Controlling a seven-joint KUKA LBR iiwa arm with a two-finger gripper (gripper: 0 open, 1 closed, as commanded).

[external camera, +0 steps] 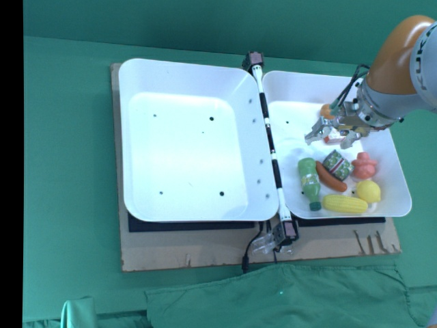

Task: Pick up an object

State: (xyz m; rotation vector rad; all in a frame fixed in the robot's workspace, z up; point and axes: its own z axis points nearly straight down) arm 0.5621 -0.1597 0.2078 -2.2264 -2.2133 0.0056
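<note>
The gripper [332, 133] hangs over the upper middle of the right bin [293, 91], fingers spread and apparently clasping nothing; a small orange-red piece shows just beside them, too small to identify. The pickable toys cluster in the lower right of that bin: a green bottle [309, 182], an orange carrot [330, 176] lying against it, a dark green can [336, 164], a pink toy [364, 165], a yellow lemon [369, 191] and a corn cob [345, 203].

To do the descent well, I judge the arm should commit to one item with free flanks. The corn cob or bottle offers long parallel sides, so closing across the short axis suits them; the can and carrot touch, which risks a jammed or double grab.

The cluster sits close to the bin's lower and right rims, leaving little finger room there. Open floor lies toward the upper left of the bin, near the divider rail [268, 125]. The left bin [136, 80] offers broad space.
</note>
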